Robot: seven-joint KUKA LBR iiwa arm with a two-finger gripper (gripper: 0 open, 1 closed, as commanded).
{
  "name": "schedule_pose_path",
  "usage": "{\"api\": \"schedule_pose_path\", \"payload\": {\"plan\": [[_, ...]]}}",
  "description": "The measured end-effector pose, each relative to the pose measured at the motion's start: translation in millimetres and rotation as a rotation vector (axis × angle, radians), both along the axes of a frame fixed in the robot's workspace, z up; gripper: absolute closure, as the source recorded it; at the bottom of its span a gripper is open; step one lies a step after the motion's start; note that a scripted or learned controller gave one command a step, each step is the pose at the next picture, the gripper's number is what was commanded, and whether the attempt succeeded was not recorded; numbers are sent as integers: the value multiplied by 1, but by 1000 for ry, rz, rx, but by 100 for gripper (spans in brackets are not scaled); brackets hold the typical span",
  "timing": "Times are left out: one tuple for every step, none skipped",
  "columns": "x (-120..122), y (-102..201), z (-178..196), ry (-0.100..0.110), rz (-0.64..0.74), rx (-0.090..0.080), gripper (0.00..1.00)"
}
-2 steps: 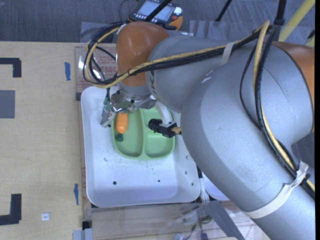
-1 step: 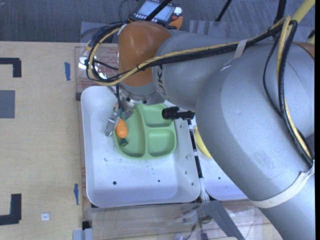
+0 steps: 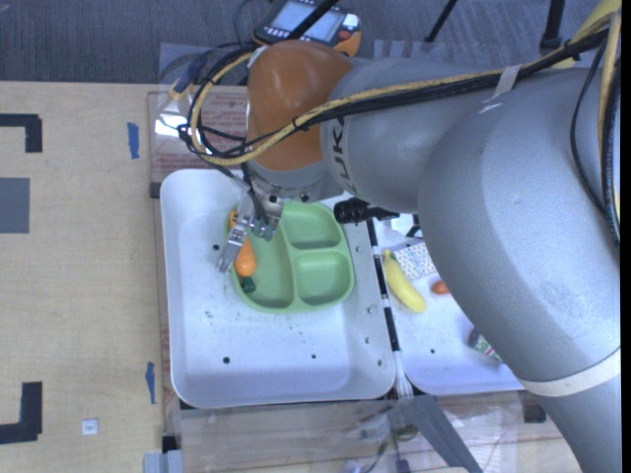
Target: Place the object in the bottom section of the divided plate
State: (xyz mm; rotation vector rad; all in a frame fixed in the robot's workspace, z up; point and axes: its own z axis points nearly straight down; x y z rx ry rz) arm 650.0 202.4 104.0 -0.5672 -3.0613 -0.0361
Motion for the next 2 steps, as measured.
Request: {"api": "schedule_pose_path", "payload": {"plan": [[-4,4,18,-2,116,-5,0],[3,24,145,-31,70,-24,0]]}}
